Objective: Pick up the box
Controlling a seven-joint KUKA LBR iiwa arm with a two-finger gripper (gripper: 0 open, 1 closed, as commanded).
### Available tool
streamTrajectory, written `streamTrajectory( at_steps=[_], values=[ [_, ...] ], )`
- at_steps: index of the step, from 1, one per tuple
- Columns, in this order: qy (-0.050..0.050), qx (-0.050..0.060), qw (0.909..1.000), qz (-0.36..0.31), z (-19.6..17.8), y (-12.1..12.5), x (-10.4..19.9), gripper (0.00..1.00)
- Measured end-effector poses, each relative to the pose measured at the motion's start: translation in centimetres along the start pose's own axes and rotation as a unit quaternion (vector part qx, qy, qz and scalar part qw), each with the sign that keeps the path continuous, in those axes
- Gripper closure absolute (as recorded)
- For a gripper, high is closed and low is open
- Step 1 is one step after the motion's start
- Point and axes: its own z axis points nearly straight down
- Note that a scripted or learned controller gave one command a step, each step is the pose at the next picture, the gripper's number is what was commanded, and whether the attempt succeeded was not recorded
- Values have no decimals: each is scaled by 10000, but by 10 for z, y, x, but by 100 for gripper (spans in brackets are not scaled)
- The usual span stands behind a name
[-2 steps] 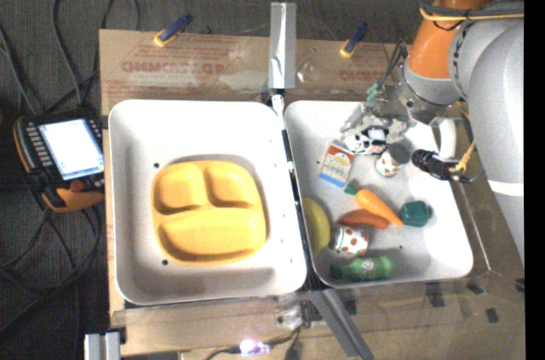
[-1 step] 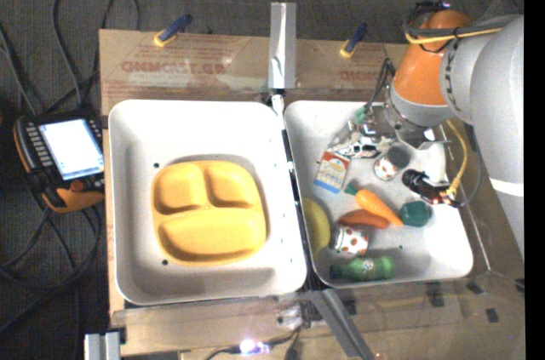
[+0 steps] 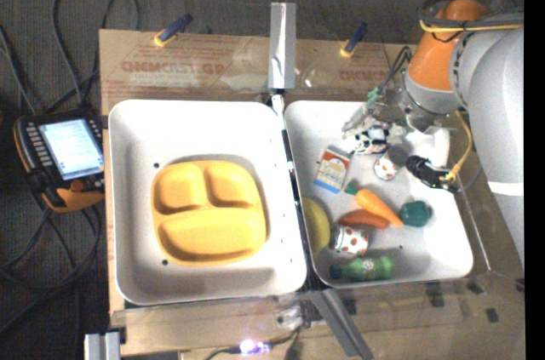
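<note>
The box (image 3: 332, 169) lies flat in the right bin (image 3: 460, 260), down-left of the hand (image 3: 371, 131); whether the hand is apart or together, I cannot tell.

bins (image 3: 128, 180) glossy white plastic; tray (image 3: 209, 209) matt yellow plastic; box (image 3: 332, 169) printed card; backing board (image 3: 196, 69) raw cardboard

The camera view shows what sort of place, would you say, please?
Probably a robotics lab grasping bench: a grey arm with an orange band, two shallow white bins holding toy food, and a handheld control pendant with a lit screen.
</note>
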Motion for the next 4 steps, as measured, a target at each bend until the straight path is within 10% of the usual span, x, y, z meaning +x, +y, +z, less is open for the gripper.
streamTrajectory(
  at_steps=[1,2,4],
  values=[
    [-10,198,9982,572,18,-60,68,0],
    [6,199,9982,569,9,-59,70,100],
    [-58,262,9877,1543,-84,0,123,100]
  ],
)
